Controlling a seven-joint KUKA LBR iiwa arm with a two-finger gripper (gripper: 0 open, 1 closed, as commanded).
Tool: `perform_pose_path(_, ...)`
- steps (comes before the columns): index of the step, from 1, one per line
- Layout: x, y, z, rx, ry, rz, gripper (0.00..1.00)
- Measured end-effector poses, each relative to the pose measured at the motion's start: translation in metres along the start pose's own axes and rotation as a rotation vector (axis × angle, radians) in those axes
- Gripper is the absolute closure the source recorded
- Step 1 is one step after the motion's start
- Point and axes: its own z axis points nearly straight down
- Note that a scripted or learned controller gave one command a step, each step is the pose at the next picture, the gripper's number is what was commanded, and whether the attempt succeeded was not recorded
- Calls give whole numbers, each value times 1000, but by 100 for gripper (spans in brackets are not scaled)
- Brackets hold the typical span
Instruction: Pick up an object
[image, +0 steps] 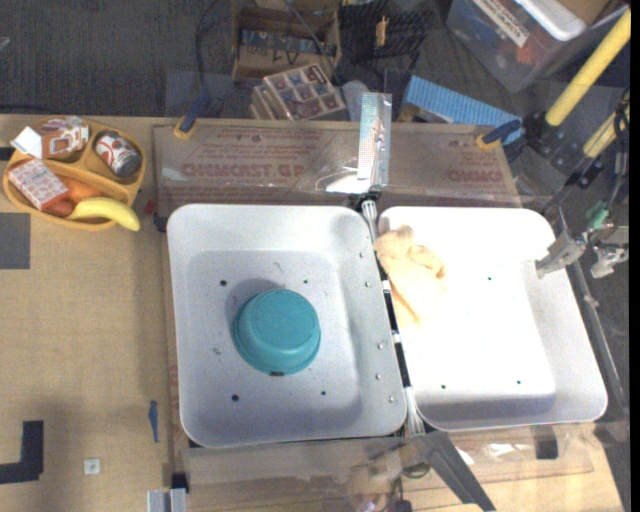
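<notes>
A teal bowl (278, 331) lies upside down in the middle of the left white bin (200, 240). A pale cream, crumpled soft object (408, 268) rests in the right white bin (500, 380), against its left wall near the back. Grey metal parts that look like my gripper (578, 252) hang at the right bin's right rim, well away from both objects and with nothing seen in them.
A yellow tray (60, 185) with a banana and small packages sits at the far left on the bench. Cardboard (260, 165) lies behind the bins. A yellow bar (590, 65) and cables stand at the back right.
</notes>
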Motion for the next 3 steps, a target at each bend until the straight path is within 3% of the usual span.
perform_pose_path(1,70,63,42,-1,-1,273,0)
perform_pose_path(2,134,76,85,3,0,173,0)
perform_pose_path(3,47,75,118,3,0,122,0)
